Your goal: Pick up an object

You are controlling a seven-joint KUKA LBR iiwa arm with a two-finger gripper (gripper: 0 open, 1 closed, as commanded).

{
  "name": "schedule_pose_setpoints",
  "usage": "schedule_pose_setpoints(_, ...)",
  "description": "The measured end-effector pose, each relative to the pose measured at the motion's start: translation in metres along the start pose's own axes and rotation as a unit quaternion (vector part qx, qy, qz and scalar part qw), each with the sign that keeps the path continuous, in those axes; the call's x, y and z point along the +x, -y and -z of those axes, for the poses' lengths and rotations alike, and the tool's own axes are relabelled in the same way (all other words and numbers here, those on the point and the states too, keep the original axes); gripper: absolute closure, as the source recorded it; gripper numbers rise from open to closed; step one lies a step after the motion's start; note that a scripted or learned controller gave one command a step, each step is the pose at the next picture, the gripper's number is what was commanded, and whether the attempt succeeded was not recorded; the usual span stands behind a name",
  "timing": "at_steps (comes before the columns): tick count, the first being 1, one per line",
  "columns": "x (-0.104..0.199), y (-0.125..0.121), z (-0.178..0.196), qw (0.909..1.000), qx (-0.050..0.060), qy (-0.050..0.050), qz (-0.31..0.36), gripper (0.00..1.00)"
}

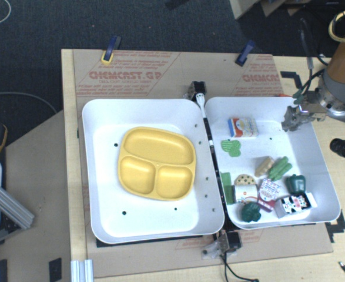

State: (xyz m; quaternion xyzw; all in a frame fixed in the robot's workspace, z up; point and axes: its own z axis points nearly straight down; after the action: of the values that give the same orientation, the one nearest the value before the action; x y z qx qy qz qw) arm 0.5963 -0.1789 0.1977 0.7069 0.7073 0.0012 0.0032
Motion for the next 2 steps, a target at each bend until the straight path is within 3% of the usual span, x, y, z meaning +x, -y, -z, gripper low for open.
schedule_pose_setpoints(1, 0.000, -0.001, 0.029, 1.0000, 0.000, 0.000, 0.000, 1.00)
schedule_pose_setpoints(2, 0.035, 0.042, 0.036, 1.0000, 0.005, -0.003, 0.001, 1.00)
